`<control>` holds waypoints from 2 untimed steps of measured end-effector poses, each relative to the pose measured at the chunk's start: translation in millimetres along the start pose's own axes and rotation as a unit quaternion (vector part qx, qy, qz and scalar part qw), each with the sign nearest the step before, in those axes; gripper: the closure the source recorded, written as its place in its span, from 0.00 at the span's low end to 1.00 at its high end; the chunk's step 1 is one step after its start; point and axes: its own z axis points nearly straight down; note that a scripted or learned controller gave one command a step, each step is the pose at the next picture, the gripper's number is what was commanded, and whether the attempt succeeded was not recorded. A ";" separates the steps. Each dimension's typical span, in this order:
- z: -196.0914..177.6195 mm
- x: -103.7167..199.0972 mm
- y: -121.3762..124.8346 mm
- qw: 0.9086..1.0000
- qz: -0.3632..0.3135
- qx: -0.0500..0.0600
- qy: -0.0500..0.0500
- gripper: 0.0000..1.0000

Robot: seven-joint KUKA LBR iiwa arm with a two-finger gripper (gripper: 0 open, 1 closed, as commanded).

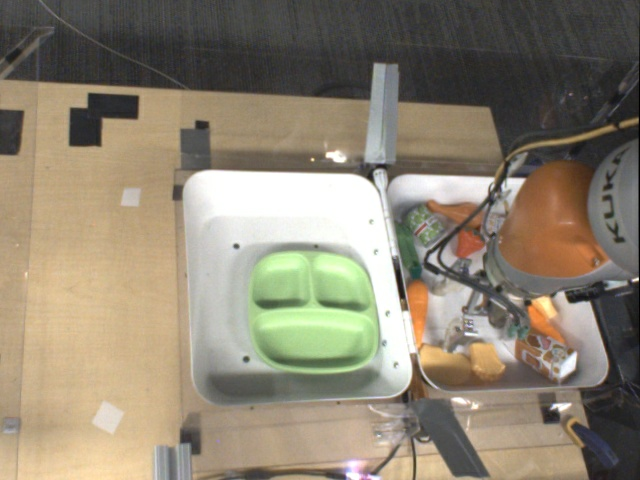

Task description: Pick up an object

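The gripper (pixel 470 326) is seen low in the right bin (pixel 596 373), in the lower right of the frame, beneath the arm's orange band (pixel 548 230) and a tangle of black cables. Its metal parts are seen just above two tan, bread-like pieces (pixel 462 363) lying against the bin's near wall; whether anything is held there cannot be told, as the cables and the wrist hide too much.

Around the gripper the right bin is crowded. An orange carrot-like piece (pixel 417 308) lies upright in the picture just left of the gripper, along the bin's left wall. Above it, a green packet (pixel 424 228) with printed markings is seen, and near that an orange and red item (pixel 462 224) is partly covered by the cables. To the right of the gripper, a small carton (pixel 547 356) with white and brown-red faces lies tilted near the bin's lower right corner, with another orange piece (pixel 544 313) just above it.

The left bin (pixel 215 258), in the middle of the frame, touches the right one along a shared edge. In it a light green divided tray (pixel 314 310) is set, with two small compartments at the top and one long one below.

Both bins rest on a pale wooden worktop (pixel 90 298), on which black squares (pixel 100 118) are marked at the upper left.
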 end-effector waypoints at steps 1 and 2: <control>-0.6 22.0 4.9 0.996 0.087 0.001 -0.004 0.00; -0.6 22.1 5.0 0.996 0.087 0.001 -0.004 0.00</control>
